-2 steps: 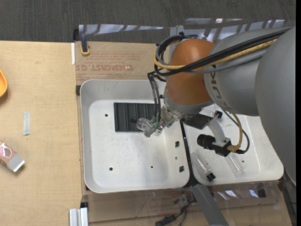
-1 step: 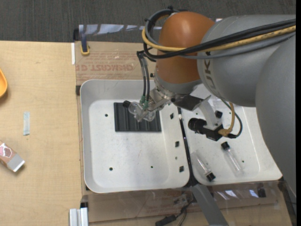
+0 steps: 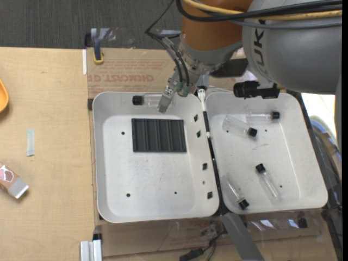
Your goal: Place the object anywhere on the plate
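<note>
From my screen, the left bin (image 3: 98,145) holds the dark ribbed plate (image 3: 159,135). Behind the plate's left corner, a clear tube (image 3: 147,99) with a black cap lies against the bin's back wall, off the plate. Just right of it, above the plate's back edge, the gripper (image 3: 164,103) hangs tilted, its tip near the tube's clear end; I cannot tell whether it is open or closed. Right of the plate, the right bin (image 3: 314,162) holds four more capped tubes, scattered apart.
</note>
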`<action>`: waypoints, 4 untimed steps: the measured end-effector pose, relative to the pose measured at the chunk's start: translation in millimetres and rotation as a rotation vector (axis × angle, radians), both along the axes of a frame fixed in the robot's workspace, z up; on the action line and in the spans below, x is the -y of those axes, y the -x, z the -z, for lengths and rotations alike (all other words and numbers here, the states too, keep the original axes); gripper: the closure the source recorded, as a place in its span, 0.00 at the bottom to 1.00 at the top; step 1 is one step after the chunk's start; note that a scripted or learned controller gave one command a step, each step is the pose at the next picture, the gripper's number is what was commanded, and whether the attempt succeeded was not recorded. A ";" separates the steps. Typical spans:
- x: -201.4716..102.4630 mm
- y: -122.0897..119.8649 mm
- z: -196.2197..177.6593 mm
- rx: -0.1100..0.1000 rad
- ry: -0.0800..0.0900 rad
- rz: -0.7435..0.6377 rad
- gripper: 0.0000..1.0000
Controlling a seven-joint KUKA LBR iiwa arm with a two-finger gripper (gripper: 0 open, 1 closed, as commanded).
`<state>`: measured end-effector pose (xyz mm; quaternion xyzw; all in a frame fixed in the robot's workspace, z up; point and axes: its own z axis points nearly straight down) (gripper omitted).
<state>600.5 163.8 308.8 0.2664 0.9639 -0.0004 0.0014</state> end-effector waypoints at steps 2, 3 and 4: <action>-64.7 12.6 74.5 -0.004 0.000 0.242 0.00; -54.4 -24.6 217.4 -0.001 0.000 0.702 0.00; -52.0 -58.2 217.5 -0.001 0.001 1.077 0.00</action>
